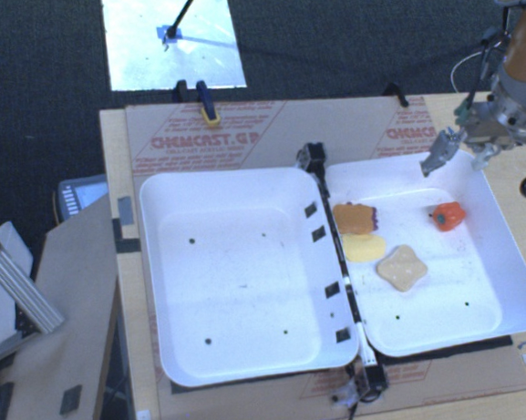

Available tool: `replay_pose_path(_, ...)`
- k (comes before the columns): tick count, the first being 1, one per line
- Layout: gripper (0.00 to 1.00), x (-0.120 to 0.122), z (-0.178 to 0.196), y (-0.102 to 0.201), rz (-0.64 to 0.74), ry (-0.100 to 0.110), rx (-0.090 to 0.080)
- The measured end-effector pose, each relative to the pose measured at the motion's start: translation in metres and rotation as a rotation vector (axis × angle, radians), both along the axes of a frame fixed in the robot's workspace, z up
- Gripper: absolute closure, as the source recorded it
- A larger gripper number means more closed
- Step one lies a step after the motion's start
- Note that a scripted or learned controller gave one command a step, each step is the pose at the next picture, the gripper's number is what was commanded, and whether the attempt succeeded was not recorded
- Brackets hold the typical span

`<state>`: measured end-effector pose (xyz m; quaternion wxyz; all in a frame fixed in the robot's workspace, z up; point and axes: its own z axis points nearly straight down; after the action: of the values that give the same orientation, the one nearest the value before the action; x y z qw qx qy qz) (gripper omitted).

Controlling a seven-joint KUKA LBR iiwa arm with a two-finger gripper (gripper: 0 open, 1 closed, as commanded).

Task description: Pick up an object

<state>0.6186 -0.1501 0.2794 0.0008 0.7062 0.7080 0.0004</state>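
The gripper [459,149] is seen over the right bin's [516,274] far rim, its fingers [440,154] spread wide and holding nothing, with the orange toy [447,216] lying just below them, bare floor around it.

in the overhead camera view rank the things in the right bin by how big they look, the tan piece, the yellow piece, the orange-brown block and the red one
Largest to smallest, as they look:
1. tan piece
2. orange-brown block and yellow piece: too alike to rank, and the block partly overlaps the yellow piece
3. red one
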Motion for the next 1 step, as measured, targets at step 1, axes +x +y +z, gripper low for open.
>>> replay_pose_path(1, 1.00, 0.0009, 0.0115, 0.0001, 0.003, -0.004, 0.000)
